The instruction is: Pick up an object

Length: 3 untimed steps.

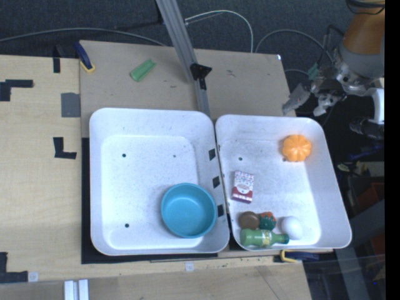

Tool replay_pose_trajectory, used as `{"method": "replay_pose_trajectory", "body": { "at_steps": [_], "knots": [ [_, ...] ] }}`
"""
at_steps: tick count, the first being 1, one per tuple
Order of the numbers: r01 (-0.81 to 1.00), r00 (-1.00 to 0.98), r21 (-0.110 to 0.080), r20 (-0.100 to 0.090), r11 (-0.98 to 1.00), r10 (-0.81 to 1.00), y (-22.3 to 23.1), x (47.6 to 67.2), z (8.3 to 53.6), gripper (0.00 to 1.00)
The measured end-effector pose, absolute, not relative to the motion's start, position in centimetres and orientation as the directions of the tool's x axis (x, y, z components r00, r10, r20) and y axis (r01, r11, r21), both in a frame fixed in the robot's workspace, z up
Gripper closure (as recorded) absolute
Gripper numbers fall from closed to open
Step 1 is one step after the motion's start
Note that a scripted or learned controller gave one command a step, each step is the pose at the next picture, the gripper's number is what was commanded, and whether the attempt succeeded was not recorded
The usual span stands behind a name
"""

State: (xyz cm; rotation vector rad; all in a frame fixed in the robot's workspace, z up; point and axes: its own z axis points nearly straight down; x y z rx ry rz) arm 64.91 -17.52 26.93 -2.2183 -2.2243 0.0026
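Orange pumpkin (pixel 295 147) in right bin (pixel 325 167); end effector (pixel 304 97) spread wide, off its corner.

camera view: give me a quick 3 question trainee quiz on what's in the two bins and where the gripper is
1. True or false: the blue bowl sits in the left bin.
2. Which thing lies nearest the gripper? A) orange pumpkin B) green bottle C) white egg
3. Fill in: the small red and white carton lies in the ____ bin.

Key: 1 true; 2 A; 3 right. The gripper hangs outside the right bin, past its far right corner, holding nothing.
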Motion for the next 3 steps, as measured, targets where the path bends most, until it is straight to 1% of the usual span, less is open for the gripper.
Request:
{"method": "replay_pose_trajectory", "body": {
  "at_steps": [1, 2, 3],
  "knots": [
    [1.000, -0.002, -0.001, -0.001, 0.002, 1.000, -17.5, 64.9, 26.9, 0.00],
    [1.000, -0.001, -0.006, -0.001, 0.001, 1.000, -17.8, 64.3, 22.4, 0.00],
    [1.000, -0.002, -0.008, 0.001, 0.002, 1.000, -17.0, 64.4, 16.2, 0.00]
  ]
}}
